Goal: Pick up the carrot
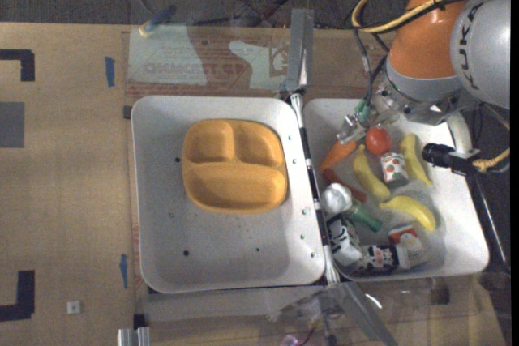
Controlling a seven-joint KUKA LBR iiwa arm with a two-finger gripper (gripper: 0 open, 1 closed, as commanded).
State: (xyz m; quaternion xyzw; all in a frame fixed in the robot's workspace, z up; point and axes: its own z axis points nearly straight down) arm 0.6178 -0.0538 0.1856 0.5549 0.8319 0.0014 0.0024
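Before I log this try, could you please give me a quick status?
Gripper low over right bin, just above carrot. Carrot lying in bin, not lifted. Tomato and banana close alongside.

Orange carrot (340, 152) just under the pincer (362, 123), red tomato (377, 140) beside it, yellow bananas (371, 177) lower down, orange-yellow tray (234, 165) way off left.

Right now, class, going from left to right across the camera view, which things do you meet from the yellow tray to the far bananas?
Yellow divided tray → carrot → gripper → red tomato → small carton → upright banana by the right bin's far side.
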